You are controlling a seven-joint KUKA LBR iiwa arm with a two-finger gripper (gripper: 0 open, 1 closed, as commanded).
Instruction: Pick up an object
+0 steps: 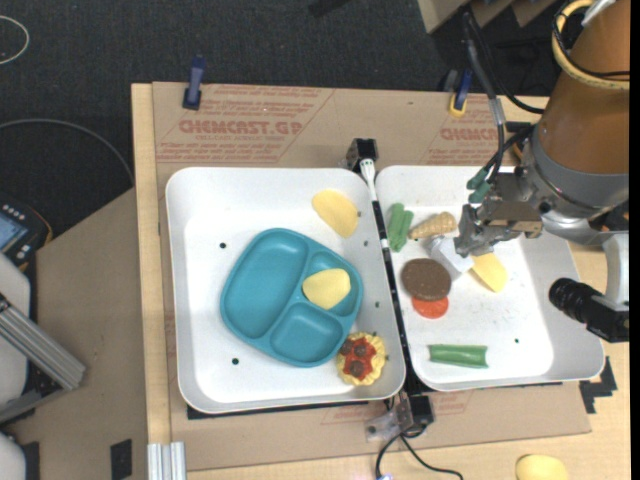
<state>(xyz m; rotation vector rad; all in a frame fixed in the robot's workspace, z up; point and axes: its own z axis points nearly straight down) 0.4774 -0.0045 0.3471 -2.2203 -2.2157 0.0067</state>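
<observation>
From my remote seat: two shallow white plastic bins side by side on a cardboard-topped bench (150, 268), split by a thin black divider (385, 258). The left bin (190, 298) has open floor along its left and top edges. The right bin (540, 348) has bare floor at the lower right, crowded toward its upper left.

Red print on the cardboard reads "CHEMCAST", repeated at upper left and partly at upper right; smaller lines unreadable.

Left bin: teal three-compartment plastic plate (265, 293) with a pale yellow rounded piece (326, 287) in its right compartment; a yellow lemon-like piece (335, 211) above the plate near the divider; a red-and-yellow ruffled toy item (362, 358) touching the plate's lower right edge.

Right bin: green pod-shaped piece (399, 225) by the divider, tan cone-shaped piece (432, 226) just beside it, brown round disc (426, 278) overlapping a red disc (432, 307), yellow wedge (490, 272), green bean pod (458, 354) low in the bin.

The grey gripper (482, 234) sits over the right bin's upper middle, just above the yellow wedge and right of the cone. Whether it is wide or closed, I cannot tell.
</observation>
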